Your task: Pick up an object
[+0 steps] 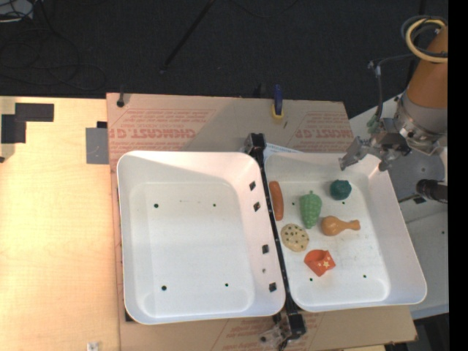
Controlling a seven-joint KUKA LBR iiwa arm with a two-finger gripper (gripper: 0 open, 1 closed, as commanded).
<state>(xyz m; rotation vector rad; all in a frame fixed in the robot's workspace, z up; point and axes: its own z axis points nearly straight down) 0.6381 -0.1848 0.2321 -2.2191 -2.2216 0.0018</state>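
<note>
The dark green ball (pixel 340 189) is the object lying closest to the gripper (pixel 365 158), so you may take it as the likeliest pick; it sits in the right bin (pixel 398 269), near that bin's far right corner, untouched. Just toward the bin's middle from it lies a light green bumpy fruit-shaped toy (pixel 311 209), and beside that, nearer the right wall, a tan drumstick-shaped piece (pixel 339 226). Along the bin's left wall you have an orange-brown sausage (pixel 276 199), then a speckled cookie (pixel 295 237) below it, and a red block (pixel 319 262) toward the near edge. All six rest on the bin floor, apart from one another or barely touching. The left bin (pixel 146 284) carries nothing you need.

The gripper hangs above the right bin's far right corner, with its two fingers spread apart and nothing between them. Judge the task as barely begun: nothing is lifted and nothing is gripped. You have the descent, the closing and the lift all left to do.
</note>
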